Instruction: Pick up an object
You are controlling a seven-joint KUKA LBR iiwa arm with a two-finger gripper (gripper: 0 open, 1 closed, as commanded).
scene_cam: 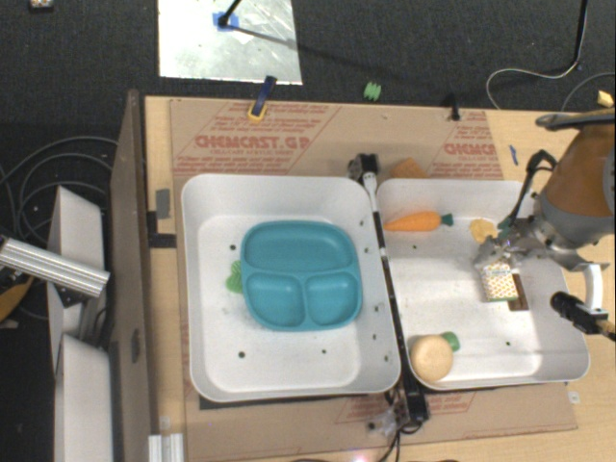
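White plastic bins sit side by side on the counter, and the arm reaches over the right bin from its right edge. The hand hangs low near the middle of that bin, directly above or against a small patterned packet with a dark strip along its near-right side. I cannot tell how far the hand stands apart, nor whether it has hold of anything; the packet looks to lie flat on the bin floor rather than lifted.

Other candidates lie in the same bin: an orange carrot near the far-left corner, a small yellow piece beside it toward the far edge, and a round cream-coloured item with a green tip at the near-left corner. The left bin holds a teal divided plate with a bit of green showing at its left rim.

The packet seems the target, being closest. It is thin and flat, so a good grasp probably means coming straight down, centring across its narrower width, and pressing to the bin floor before closing, or it may slide away. Lifting slowly would show whether it is truly caught.
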